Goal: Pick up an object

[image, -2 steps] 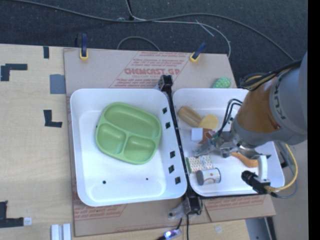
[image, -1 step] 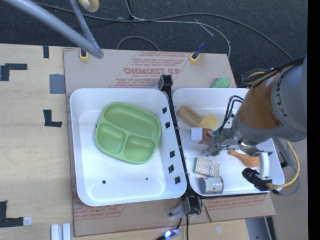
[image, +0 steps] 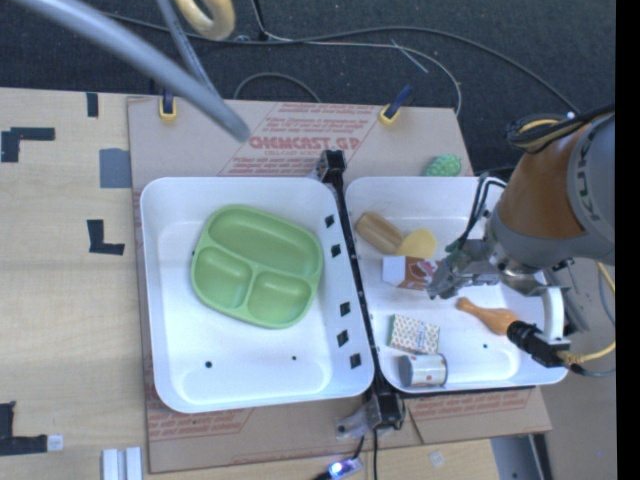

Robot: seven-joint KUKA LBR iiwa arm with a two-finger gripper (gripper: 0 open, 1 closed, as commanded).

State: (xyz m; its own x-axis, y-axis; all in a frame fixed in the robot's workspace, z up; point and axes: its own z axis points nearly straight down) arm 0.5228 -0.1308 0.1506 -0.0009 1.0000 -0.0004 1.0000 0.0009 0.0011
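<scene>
While pincer (image: 440,286) hovers, carton (image: 408,271) lies just left.

Worktop (image: 60,298): light wood-grain surface with black tape marks, some L-shaped, on its left part. A brown cardboard sheet (image: 300,133) with red print lies on it under the two bins, held at the far edge by two yellow clamps (image: 167,108). Dark grey carpet floor (image: 400,8) beyond the far edge, black cables (image: 330,38) trailing over it. Blurred grey metal poles (image: 120,33) cross the upper left. Light is even with soft shadows.
</scene>
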